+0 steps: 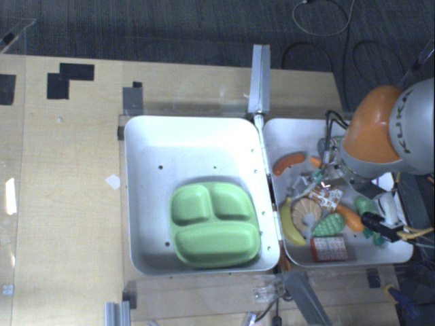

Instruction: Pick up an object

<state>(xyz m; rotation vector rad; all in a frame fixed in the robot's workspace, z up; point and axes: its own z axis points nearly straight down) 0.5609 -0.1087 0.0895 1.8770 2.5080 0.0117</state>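
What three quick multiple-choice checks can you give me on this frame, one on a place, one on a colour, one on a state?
1. Where does the green divided tray lie?
A. In the left bin
B. In the right bin
C. On the bench outside the bins

2. What colour is the sausage-shaped toy at the upper left of the right bin?
A. Blue
B. Red-orange
C. White

3. How does the green divided tray sit?
A. Standing on its edge against the wall
B. Lying flat on the bin floor
C. Lifted clear above the bin

Answers:
1 A: the tray fills the lower part of the left bin.
2 B: it shows red-orange against the white floor.
3 B: it rests flat with its three compartments facing up.
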